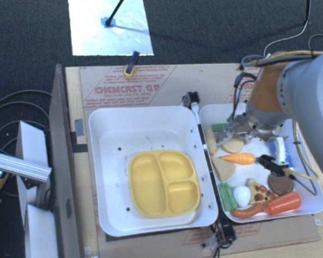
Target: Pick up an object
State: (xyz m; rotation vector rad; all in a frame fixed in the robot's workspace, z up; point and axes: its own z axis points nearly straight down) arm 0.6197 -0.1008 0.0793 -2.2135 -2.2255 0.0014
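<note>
My gripper hangs low over the far part of the right bin, with the grey arm and its orange band above it. Just below the gripper lies a tan biscuit-like piece. An orange carrot rests in front of that. Toward the bin's near side sit a white egg, a pizza slice, a brown cookie, green beans, a red sausage and a large orange cone-shaped piece. A blue and white item lies at the right.
The left bin holds a yellow divided plate. A ridge separates the two bins. Cables and a metal rail lie off the bench at the left. A black part with a yellow wire crosses the right bin.
</note>
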